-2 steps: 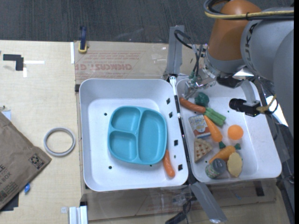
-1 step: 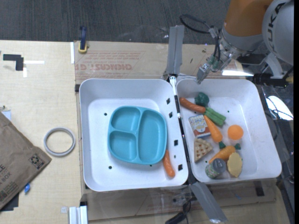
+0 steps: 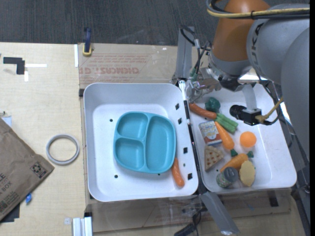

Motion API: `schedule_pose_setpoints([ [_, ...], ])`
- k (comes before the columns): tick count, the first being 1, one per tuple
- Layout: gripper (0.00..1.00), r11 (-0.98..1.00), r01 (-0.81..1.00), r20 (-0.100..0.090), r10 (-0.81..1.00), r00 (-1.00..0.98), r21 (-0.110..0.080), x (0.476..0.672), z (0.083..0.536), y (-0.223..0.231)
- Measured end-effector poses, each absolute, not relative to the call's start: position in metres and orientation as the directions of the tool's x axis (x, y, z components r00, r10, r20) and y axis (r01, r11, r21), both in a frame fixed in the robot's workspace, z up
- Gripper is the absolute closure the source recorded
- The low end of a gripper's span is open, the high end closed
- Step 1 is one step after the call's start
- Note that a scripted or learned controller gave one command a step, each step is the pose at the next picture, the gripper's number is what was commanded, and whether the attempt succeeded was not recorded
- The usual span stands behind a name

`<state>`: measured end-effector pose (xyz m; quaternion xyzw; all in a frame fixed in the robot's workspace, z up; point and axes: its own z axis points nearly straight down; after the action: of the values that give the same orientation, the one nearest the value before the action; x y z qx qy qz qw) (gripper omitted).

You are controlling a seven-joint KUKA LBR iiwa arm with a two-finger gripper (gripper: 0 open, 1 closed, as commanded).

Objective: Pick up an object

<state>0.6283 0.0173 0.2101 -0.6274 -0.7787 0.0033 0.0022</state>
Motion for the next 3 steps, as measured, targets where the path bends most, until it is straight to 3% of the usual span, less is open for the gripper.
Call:
schedule_pose_setpoints([
  [1, 1.0, 0.531, 0.847, -0.002, 0.847, -0.531, -0.003, 0.66, 0.289, -0.035],
  [2, 1.0, 0.276, 0.961, 0.0, 0.961, -0.276, -0.007, 0.659, 0.241, 0.016],
  [3, 1.0, 0.408, 0.913, 0.002, 0.913, -0.408, -0.008, 0.636, 0.226, -0.058],
])
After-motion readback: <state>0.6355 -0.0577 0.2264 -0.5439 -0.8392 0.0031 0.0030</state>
